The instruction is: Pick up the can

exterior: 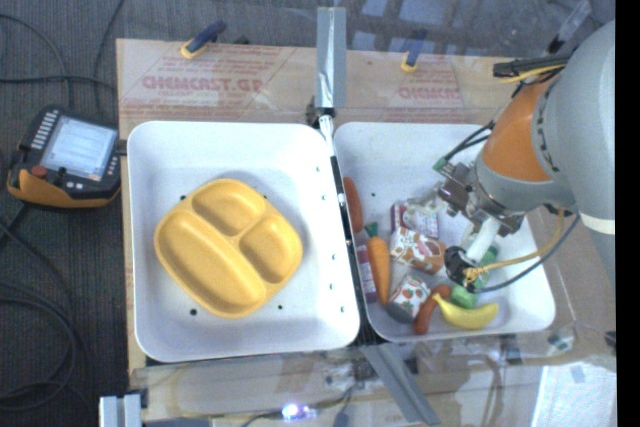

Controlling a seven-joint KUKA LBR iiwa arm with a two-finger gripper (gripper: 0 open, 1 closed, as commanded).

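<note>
Grey arm (606, 120), orange band (512, 143) above wrist.

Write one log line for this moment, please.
tool: above right bin | can: in same bin, beside carrot | left bin: yellow divided plate

A divided tray (228, 245) lies in the left bin (160, 165), a banana (468, 313) in the right bin (400, 160).

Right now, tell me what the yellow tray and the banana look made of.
Yellow tray: likely moulded plastic, smooth, with a soft sheen across its three compartments. Banana: probably toy plastic, evenly yellow, though too small to be sure.
</note>
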